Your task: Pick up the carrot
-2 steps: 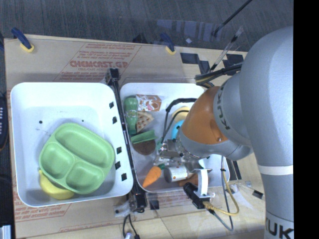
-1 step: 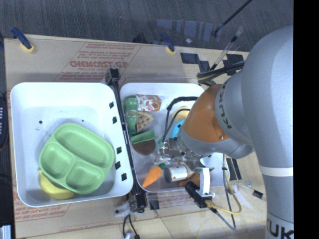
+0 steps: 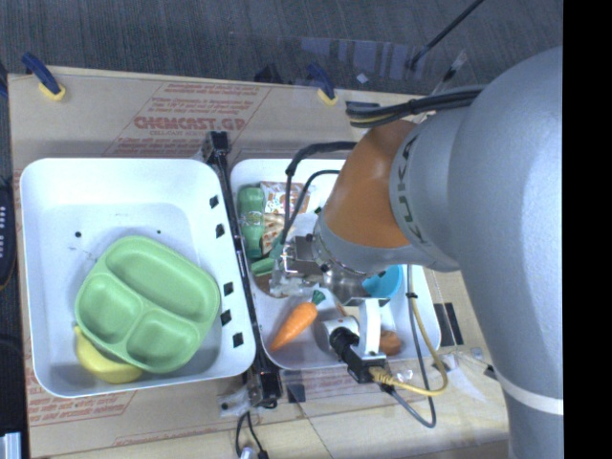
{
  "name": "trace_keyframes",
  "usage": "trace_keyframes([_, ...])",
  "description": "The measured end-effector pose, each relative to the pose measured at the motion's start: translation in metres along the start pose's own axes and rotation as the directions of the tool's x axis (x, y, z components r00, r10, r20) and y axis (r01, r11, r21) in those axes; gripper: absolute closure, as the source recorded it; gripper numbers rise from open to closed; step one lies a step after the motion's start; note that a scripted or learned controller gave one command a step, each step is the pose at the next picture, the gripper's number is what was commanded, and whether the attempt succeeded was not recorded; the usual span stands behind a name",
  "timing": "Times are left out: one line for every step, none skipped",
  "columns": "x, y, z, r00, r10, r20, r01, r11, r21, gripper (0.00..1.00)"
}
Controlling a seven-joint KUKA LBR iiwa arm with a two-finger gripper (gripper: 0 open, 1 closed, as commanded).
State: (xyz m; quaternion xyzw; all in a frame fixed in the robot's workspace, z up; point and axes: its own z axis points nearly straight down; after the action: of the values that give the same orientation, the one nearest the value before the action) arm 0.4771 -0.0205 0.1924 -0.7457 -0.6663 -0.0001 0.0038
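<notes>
The orange carrot (image 3: 295,322) lies tilted in the front part of the right bin (image 3: 316,357), with its thick end toward the arm and its tip pointing to the front left. My gripper (image 3: 304,273) hangs just above and behind the carrot's thick end, mostly hidden under the grey and orange wrist. Whether it touches the carrot cannot be made out.
In the right bin there are also a green can (image 3: 251,220), a printed snack packet (image 3: 283,206), a blue object (image 3: 387,281) and a brownish item (image 3: 391,342). The left bin (image 3: 57,199) holds a green divided plate (image 3: 148,302) lying over a yellow object (image 3: 103,361).
</notes>
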Motion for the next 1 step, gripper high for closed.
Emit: trace_keyframes([-0.0689, 0.0207, 0.0466, 0.959, 0.282, 0.004, -0.282, 0.959, 0.008, 1.0])
